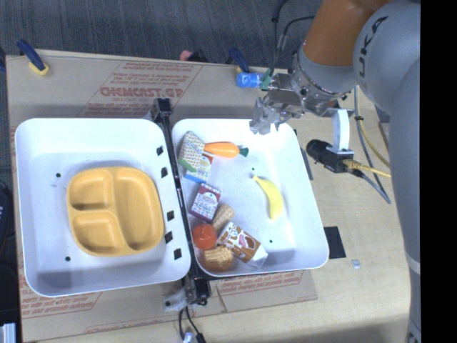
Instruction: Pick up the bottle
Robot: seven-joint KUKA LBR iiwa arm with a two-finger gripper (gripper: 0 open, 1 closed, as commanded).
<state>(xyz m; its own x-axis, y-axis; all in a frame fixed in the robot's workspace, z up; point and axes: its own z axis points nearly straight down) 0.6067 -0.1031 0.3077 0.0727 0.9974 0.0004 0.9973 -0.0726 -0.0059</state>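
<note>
camera view: the bottle the task names is hard to pick out; no item in the right bin (303, 191) reads clearly as one, so its place cannot be told. the gripper (265, 123) hangs over that bin's far rim, its fingers blurred and small, so whether they are apart or closed cannot be told; nothing shows between them. in the right bin a carrot (223, 149) lies near the far wall, a banana (270, 196) lies alone with bare floor around it, and small cartons crowd the left wall. the left bin (36, 191) holds a yellow divided tray (114, 209). the arm is cut off at the frame's top.
</note>
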